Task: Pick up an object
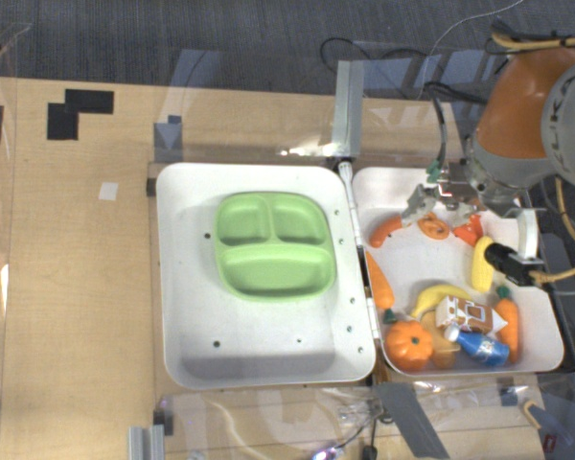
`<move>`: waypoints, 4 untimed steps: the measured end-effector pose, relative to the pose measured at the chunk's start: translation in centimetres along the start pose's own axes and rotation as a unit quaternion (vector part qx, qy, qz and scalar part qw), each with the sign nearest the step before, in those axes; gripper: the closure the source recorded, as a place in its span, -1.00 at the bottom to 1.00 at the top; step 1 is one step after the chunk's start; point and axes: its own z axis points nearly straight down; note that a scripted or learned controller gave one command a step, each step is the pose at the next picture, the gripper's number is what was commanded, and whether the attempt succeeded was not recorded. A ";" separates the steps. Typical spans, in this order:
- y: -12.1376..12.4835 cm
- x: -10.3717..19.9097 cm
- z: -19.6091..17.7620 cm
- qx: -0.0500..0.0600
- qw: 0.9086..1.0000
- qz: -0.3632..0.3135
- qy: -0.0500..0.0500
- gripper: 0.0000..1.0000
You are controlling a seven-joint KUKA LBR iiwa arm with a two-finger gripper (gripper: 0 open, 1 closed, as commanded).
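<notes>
Where toys crowd the right bin (383, 185), the gripper (439, 199) hovers.

Right bin (383, 185) front crowded with toys; left bin (187, 286) open around green tray (273, 245).

Bright even overhead light, soft shadows in bins (172, 257), slight blur.

Arm (546, 113): rounded grey housing w/ broad orange band above wrist, smooth glossy finish; part of dark lettering visible on the grey shell at the frame edge. Wrist section grey, narrower. Gripper (439, 199): small metallic assy, silver-grey brackets, thin pale fingers. Black cables run along the arm and over the wrist; yellowish hose loops near the orange band. Black-and-white fitting mounted on the lower side.
</notes>
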 end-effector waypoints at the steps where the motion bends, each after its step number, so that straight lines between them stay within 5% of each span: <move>1: 2.2 -3.4 9.5 -0.006 0.998 -0.058 -0.002 -1.00; 2: 2.4 -3.5 8.2 -0.010 0.998 -0.059 -0.003 1.00; 3: 4.4 -7.1 9.5 -0.006 0.999 -0.033 -0.002 1.00; 4: 3.6 -0.1 -3.5 -0.003 0.994 -0.105 -0.001 1.00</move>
